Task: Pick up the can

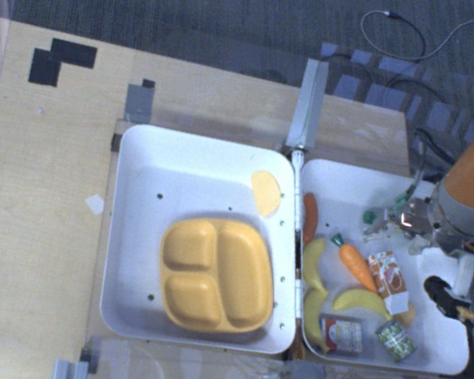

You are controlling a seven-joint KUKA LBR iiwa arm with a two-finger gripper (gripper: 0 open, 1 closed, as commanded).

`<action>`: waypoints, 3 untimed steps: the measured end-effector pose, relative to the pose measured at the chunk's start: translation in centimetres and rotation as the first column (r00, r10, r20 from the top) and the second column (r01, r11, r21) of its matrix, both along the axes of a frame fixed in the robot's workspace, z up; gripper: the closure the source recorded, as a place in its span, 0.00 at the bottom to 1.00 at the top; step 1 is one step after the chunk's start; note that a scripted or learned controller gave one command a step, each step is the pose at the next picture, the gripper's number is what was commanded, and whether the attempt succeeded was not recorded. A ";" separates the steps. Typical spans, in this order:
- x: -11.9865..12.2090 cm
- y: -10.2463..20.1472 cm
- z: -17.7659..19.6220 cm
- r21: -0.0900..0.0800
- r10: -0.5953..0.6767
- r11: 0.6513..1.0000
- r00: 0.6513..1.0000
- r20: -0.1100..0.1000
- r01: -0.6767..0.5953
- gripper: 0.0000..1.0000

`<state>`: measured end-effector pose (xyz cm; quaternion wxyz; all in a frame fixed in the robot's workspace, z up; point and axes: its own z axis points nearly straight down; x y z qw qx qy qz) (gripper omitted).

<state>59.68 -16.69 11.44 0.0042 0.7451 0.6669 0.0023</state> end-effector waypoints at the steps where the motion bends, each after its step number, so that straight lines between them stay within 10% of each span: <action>1: -1.1 -1.5 -2.6 0.002 -0.050 0.999 0.999 0.000 0.050 0.00; 2: -0.8 -1.4 -1.3 0.002 -0.043 0.999 0.999 0.007 0.043 1.00; 3: -0.8 -1.3 -1.3 0.002 -0.043 0.999 0.999 0.007 0.043 0.00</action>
